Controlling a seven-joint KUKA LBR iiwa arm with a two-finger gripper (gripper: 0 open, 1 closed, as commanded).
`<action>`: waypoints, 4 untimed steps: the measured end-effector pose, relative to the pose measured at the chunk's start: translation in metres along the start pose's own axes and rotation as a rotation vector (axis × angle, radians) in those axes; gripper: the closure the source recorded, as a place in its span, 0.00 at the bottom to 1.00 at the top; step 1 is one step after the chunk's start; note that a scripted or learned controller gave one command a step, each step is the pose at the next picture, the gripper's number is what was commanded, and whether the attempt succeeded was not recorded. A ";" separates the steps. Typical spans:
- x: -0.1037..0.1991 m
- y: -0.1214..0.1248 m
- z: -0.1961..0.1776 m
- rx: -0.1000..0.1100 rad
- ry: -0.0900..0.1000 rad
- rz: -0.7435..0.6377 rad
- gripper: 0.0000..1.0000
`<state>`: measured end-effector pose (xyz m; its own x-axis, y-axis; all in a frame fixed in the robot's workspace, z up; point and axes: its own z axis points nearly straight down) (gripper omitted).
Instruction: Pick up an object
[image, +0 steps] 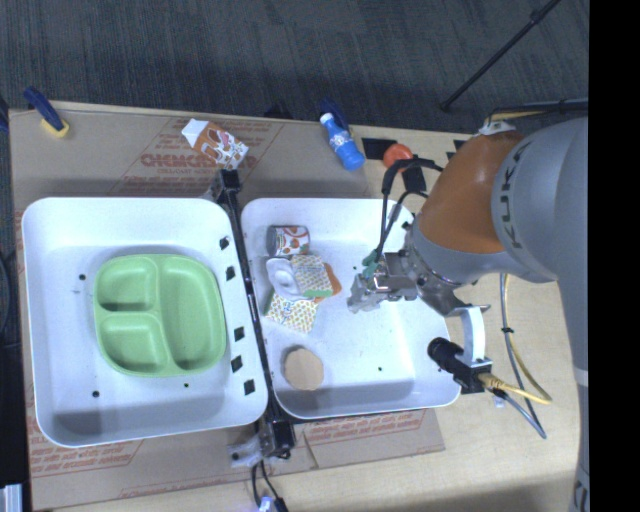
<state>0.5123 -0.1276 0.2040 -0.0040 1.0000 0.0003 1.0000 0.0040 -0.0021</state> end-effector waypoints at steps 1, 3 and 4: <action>-0.010 0.014 0.002 -0.001 0.001 0.001 1.00; -0.021 0.016 -0.003 0.000 0.001 -0.002 1.00; -0.007 -0.034 -0.022 0.001 0.001 0.000 1.00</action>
